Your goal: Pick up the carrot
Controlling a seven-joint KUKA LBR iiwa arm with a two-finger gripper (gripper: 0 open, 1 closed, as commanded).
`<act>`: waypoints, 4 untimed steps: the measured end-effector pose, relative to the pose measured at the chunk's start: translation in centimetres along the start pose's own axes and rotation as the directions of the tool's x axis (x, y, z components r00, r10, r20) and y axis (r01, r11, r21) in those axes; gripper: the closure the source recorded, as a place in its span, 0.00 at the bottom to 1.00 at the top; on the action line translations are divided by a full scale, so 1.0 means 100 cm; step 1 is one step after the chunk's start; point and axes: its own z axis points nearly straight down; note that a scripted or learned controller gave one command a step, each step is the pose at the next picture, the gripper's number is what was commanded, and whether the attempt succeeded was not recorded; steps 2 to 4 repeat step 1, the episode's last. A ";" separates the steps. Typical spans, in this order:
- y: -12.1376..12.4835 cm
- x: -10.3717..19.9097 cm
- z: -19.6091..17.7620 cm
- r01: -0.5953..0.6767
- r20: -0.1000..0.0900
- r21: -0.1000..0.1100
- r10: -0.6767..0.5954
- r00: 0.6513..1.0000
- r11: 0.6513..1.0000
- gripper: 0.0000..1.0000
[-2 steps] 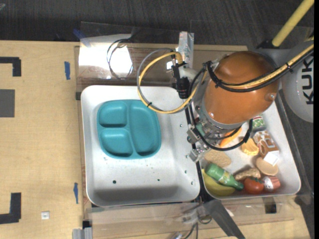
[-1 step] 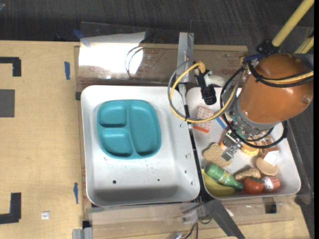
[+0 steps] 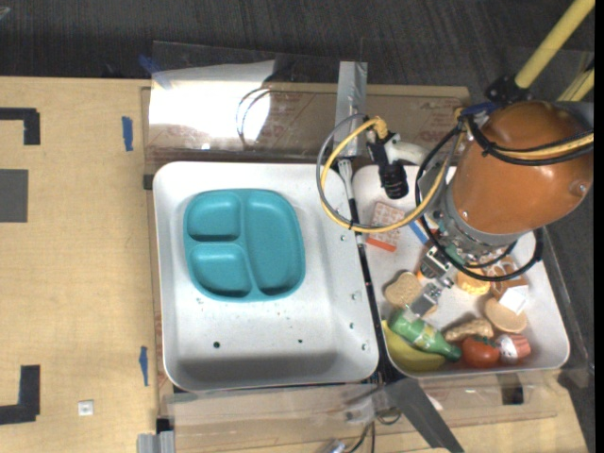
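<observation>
A small orange-red elongated piece, which I take for the carrot (image 3: 381, 243), lies near the left wall of the right bin (image 3: 557, 347), beside a pink card (image 3: 387, 215). My gripper (image 3: 430, 283) hangs under the arm's orange band (image 3: 519, 168), over the middle of the right bin. It sits to the right of and a little nearer than the carrot, just above a tan biscuit-like piece (image 3: 404, 289). The arm's body hides part of the bin behind it. Nothing shows in the gripper's grasp.
The left bin (image 3: 179, 347) holds a teal divided plate (image 3: 245, 242). At the right bin's front lie a green item (image 3: 422, 333), a banana (image 3: 411, 355), a red tomato (image 3: 479, 352), a brown piece (image 3: 469, 329) and a tan round item (image 3: 507, 317). Cables (image 3: 340, 173) loop over the divider.
</observation>
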 end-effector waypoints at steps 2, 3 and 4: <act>0.025 0.033 0.000 -0.158 0.000 -0.001 0.158 0.987 0.987 0.00; 0.025 0.033 0.000 -0.158 0.000 -0.001 0.158 0.987 0.987 0.00; 0.025 0.033 0.000 -0.158 0.000 -0.001 0.158 0.987 0.987 0.00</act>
